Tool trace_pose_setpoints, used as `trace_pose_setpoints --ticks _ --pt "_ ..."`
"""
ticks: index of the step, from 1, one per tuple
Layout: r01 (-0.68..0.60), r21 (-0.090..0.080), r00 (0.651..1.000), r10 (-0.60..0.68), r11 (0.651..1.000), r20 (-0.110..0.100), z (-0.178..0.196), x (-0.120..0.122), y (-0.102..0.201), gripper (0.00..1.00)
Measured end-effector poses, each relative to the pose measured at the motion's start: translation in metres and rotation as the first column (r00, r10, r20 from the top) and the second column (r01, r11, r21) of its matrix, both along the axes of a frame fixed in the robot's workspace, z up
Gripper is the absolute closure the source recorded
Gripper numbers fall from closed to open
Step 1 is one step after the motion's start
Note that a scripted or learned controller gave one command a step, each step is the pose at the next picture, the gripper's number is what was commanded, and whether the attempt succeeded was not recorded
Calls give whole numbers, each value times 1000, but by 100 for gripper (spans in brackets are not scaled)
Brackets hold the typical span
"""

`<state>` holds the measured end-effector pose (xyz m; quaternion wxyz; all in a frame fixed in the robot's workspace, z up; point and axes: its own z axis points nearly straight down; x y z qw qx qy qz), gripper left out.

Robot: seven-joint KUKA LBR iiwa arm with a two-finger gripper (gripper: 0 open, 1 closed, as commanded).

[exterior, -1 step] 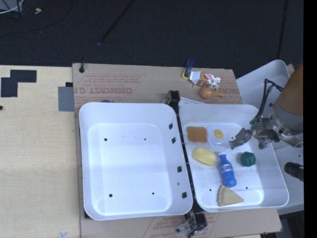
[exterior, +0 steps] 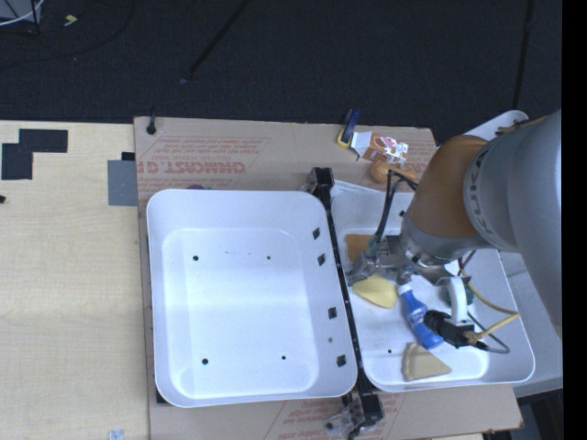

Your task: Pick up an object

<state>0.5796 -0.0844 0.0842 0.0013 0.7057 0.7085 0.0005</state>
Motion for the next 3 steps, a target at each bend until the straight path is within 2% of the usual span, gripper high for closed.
trace_pose_setpoints --ticks 1,2,3 --pt "3 2 1000 -3 1000 -2 4 35 2 0" --pt "6 1 1000 -6 1000 -9 3 -8 -13 0" --pt "-3 2 1000 3 1000 12 111 69 40 0"
